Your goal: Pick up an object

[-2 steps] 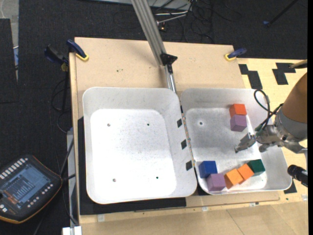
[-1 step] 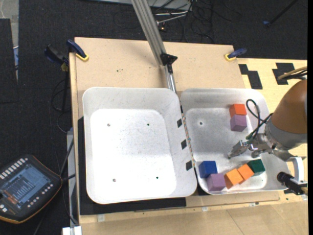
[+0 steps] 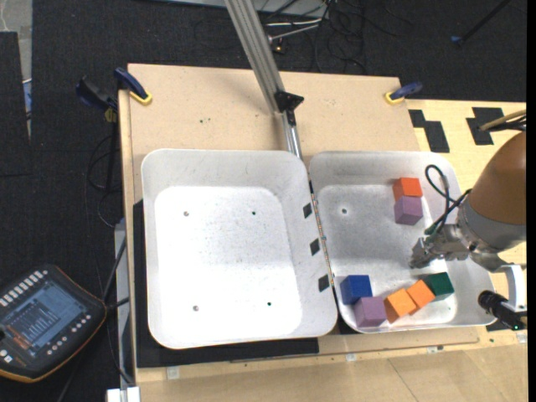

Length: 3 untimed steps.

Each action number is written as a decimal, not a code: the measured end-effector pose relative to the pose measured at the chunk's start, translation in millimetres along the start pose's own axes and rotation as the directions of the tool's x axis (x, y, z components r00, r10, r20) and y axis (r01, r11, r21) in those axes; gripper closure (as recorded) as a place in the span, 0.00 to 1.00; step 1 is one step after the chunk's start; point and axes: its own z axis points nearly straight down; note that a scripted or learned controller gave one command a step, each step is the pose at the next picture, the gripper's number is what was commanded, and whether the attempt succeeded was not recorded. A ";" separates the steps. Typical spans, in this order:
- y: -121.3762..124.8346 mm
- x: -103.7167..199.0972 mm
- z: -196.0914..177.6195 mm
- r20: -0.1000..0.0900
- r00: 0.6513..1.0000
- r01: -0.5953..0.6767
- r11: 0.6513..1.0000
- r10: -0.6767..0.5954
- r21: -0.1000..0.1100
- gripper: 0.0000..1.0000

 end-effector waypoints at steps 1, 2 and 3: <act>3.3 -7.0 -61.6 0.003 1.000 0.002 1.000 -0.002 -0.005 1.00; 5.2 -14.7 -123.1 0.003 1.000 0.003 1.000 -0.003 -0.006 1.00; 6.7 -14.8 -151.4 0.002 1.000 0.004 1.000 -0.004 -0.003 1.00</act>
